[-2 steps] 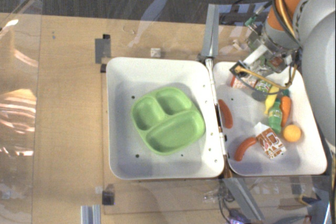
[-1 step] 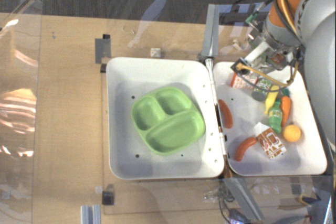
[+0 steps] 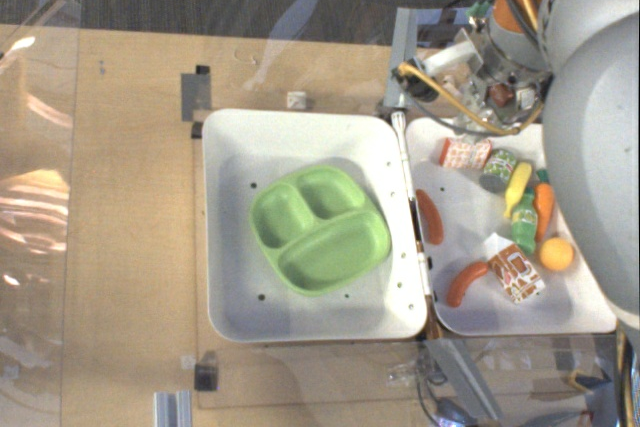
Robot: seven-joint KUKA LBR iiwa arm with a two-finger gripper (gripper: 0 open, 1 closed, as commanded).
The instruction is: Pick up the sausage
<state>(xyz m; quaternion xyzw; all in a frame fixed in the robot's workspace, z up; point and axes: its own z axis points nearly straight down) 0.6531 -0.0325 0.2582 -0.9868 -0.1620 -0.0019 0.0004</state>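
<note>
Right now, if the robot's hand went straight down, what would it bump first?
Probably the bare top rim of the shallow white right bin, next to the small red-and-white carton. The hand hangs above there, though depth is hard to judge.

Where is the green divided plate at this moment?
The green divided plate lies near the middle of the left white bin, tilted diagonally. The right white bin, with the two sausages, is beside it.

In the right bin (image 3: pixel 600 320), you have open floor around both sausages (image 3: pixel 430 216) at nine o'clock; a carton (image 3: pixel 515 273) touches the lower one, and packed food crowds three o'clock under the arm (image 3: pixel 595 115).
</note>
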